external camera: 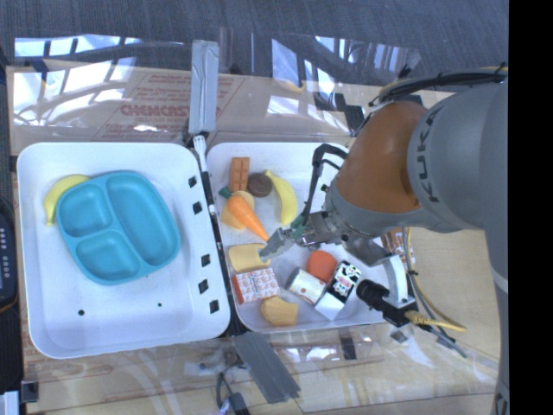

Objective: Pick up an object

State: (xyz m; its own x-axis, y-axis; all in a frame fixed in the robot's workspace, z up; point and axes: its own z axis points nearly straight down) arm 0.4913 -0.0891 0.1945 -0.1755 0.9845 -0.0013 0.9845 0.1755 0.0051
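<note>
The end effector (pixel 276 243), its opening impossible to tell, hovers over the pale yellow plastic cheese wedge (pixel 245 257), probably light, rigid and slippery, best pinched across flat sides.

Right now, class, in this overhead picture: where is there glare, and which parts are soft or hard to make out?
Camera view: bright window-like glare streaks the clear sheeting along the far side of the bins; the left bin is nearly washed out white; the gripper over the right bin is small and soft, its fingers hard to read; the blue divided tray stays crisp.
</note>
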